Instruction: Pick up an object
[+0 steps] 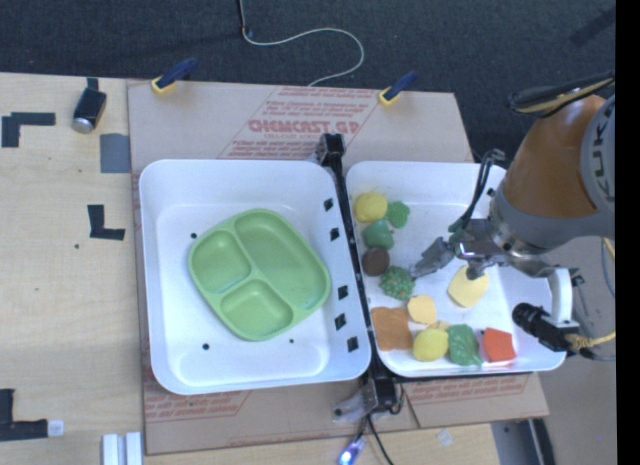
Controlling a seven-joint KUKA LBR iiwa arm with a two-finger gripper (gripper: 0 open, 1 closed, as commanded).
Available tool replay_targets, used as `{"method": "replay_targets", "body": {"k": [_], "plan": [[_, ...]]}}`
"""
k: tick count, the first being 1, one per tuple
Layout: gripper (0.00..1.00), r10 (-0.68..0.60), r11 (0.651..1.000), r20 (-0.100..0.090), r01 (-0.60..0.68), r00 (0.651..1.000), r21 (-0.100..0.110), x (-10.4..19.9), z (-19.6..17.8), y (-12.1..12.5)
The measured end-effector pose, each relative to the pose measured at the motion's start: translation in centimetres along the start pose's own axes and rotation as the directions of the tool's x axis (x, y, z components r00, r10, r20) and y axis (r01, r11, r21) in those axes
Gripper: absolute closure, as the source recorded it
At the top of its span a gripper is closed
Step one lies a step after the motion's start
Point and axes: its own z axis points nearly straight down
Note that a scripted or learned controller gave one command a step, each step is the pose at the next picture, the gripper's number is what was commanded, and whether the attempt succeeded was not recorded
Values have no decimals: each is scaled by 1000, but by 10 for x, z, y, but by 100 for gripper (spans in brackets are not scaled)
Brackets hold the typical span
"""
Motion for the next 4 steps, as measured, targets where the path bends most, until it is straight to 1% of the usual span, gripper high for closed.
{"method": "replay_targets", "body": {"k": [1, 2, 3, 4], "plan": [[0, -2, 1000, -2, 2, 1000, 4, 43, 2, -31], [0, -7, 1000, -3, 7, 1000, 2, 111, 2, -29], [100, -1, 1000, -1, 1, 1000, 4, 107, -7, -30], [100, -9, 1000, -2, 9, 1000, -6, 178, -53, -1]]}}
